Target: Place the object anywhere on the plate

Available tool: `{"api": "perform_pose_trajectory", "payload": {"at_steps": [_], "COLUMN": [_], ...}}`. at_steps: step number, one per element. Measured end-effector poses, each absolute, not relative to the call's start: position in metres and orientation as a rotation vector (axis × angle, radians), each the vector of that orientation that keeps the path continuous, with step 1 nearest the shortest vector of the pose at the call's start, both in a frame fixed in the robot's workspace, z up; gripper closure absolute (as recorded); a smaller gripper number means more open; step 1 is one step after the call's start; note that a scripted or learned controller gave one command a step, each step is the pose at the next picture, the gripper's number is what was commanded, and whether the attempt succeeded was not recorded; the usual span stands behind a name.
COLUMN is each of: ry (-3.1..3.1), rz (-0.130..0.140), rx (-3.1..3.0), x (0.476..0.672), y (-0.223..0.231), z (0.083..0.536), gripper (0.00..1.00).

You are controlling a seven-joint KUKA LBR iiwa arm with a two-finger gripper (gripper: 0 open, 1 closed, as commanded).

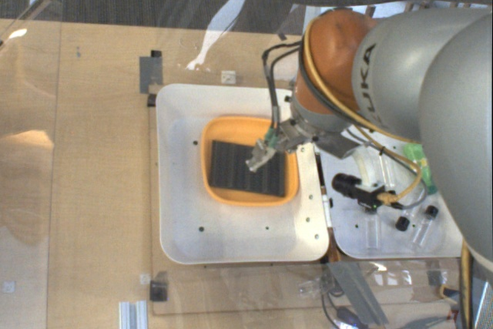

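Plate point(250, 200) in left bin point(181, 189), end effector point(260, 156) above plate

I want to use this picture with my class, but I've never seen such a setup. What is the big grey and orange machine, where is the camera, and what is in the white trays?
The big grey shape is a robot arm with an orange band, reaching in from the right. One fixed camera looks down at a slant on a wooden bench bearing two shallow white bins. The left bin holds a square orange plate with a dark ribbed centre. The arm's gripper hangs over the plate's right side; I cannot tell whether it holds anything. The right bin contains small black and clear items, too small to name.
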State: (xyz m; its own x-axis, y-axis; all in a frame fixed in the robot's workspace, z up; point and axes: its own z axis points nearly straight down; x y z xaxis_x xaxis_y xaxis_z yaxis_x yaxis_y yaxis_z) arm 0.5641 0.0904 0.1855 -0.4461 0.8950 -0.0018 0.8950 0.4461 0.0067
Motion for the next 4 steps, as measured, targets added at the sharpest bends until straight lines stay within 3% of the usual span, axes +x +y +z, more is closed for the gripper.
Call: {"api": "perform_pose_trajectory", "payload": {"at_steps": [1, 2, 3, 4], "ry": [2.752, 2.751, 2.823, 2.823], "rz": [0.006, 0.011, 0.006, 0.006], "rx": [1.504, 1.492, 1.369, 1.368], "x": [0.628, 0.630, 0.562, 0.562], "y": [0.043, 0.045, 0.054, 0.054], "z": [0.186, 0.198, 0.185, 0.186], "gripper": [0.00, 1.00, 1.00, 0.00]}}
